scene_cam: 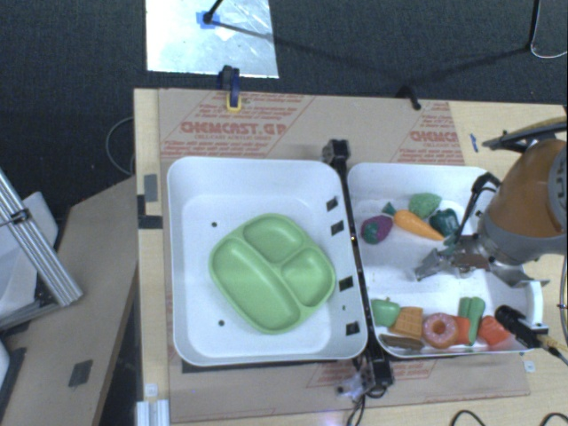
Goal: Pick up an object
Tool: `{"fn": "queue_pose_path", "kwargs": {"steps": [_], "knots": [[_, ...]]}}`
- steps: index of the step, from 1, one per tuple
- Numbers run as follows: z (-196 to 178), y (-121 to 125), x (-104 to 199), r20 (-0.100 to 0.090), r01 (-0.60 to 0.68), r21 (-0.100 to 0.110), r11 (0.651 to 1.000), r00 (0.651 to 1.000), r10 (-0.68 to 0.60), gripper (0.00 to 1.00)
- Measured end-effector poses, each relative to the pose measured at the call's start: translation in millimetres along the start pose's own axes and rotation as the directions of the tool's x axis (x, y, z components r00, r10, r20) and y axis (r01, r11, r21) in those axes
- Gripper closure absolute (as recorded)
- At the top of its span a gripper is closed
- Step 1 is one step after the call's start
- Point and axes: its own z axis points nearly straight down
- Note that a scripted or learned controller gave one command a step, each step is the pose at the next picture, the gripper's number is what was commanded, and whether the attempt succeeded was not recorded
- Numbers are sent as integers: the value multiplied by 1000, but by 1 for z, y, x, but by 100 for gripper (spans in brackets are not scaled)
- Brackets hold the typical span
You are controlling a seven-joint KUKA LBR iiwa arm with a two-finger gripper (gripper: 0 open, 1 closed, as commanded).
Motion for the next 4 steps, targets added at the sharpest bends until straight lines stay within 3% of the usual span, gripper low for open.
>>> {"fn": "queue_pose_path", "kwargs": {"steps": [1, 3, 4], "knots": [[-13, 1, -1, 2, 0, -5, 1000, 1000, 0, 100], [-127, 17, -1, 4, 4, -11, 1000, 1000, -4, 100], [-136, 18, -1, 3, 3, -7, 1000, 1000, -3, 100]]}}
